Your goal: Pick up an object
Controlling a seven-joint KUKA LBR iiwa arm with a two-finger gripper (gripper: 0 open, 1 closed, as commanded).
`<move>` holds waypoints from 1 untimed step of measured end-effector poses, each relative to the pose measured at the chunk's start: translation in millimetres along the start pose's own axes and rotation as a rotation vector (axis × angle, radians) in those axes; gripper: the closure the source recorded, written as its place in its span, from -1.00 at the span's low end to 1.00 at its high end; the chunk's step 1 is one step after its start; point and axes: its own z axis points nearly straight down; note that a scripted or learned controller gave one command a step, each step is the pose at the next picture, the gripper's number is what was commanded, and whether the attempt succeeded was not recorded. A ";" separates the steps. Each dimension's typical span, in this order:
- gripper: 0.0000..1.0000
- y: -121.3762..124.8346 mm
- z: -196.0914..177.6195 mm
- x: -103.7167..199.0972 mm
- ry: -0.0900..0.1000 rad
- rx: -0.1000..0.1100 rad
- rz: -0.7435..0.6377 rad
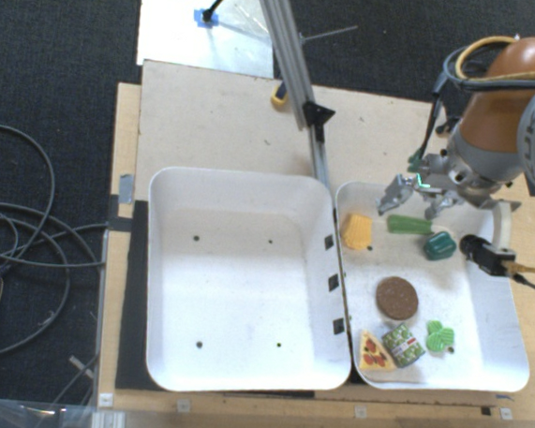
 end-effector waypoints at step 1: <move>-1.00 0.8 -2.1 -0.1 -0.001 -0.004 0.000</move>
